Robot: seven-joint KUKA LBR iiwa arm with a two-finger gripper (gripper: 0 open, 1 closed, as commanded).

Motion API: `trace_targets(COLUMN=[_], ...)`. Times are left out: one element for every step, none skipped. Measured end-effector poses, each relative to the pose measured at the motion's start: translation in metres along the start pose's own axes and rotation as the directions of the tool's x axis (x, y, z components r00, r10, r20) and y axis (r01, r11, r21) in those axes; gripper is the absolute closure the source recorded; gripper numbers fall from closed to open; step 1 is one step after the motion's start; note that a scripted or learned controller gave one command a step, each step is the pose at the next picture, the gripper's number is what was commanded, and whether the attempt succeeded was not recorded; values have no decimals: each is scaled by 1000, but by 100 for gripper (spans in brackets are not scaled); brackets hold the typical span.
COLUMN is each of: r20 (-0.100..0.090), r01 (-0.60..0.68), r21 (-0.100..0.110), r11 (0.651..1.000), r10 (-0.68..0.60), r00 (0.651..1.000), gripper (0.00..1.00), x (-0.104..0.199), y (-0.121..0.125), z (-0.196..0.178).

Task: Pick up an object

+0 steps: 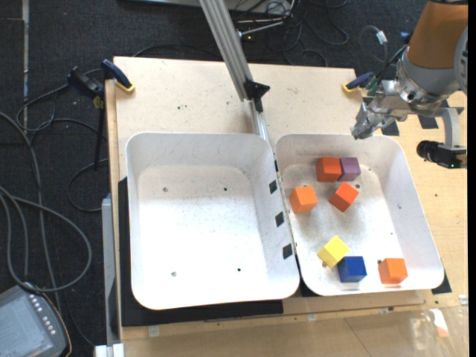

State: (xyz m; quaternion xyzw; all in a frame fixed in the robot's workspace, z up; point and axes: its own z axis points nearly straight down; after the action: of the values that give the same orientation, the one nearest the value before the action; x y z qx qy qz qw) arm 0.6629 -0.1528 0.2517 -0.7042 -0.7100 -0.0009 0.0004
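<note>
Gripper (364,129) hangs above the far rim of the right bin (421,222), near its far right corner, tilted down and toward the camera's left; whether it is released or clenched cannot be told from this angle, and nothing is seen in its grasp. Seven small blocks lie in that bin in two loose groups. At the far end, a red-orange block (328,169) touches a purple block (349,168) on its right. Just nearer the camera sit a red block (344,196), turned on a diagonal, and an orange block (303,198) close to the bin's left wall. At the near end, a yellow block (333,251) touches a blue block (352,268), and another orange block (393,271) rests a little to their right, near the front rim. All look like plain, solid-coloured cubes, and none touches the gripper. The purple and red-orange pair lie nearest it.

The arm (435,39) enters from the upper right, its broad orange band above a grey wrist that bends down toward the bin. The left bin (141,199) sits side by side with the right one, their inner walls touching, its white floor speckled with dark marks. Both rest on a pale wooden bench (193,95). A slanted metal bar (223,28) crosses the bench's far side and ends where the bins meet. Blue-and-yellow clamps (115,76) grip the far corners.
</note>
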Motion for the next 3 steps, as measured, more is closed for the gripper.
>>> trace_targets(r20=[-1,0,0], r01=[0,1,0], r21=[1,0,-1], r11=[1000,1000,1000], r10=[0,-1,0], r00=[1000,1000,1000], gripper=[100,100,100], x=[57,116,173], y=[-4,-1,7], z=[-6,-10,-10])
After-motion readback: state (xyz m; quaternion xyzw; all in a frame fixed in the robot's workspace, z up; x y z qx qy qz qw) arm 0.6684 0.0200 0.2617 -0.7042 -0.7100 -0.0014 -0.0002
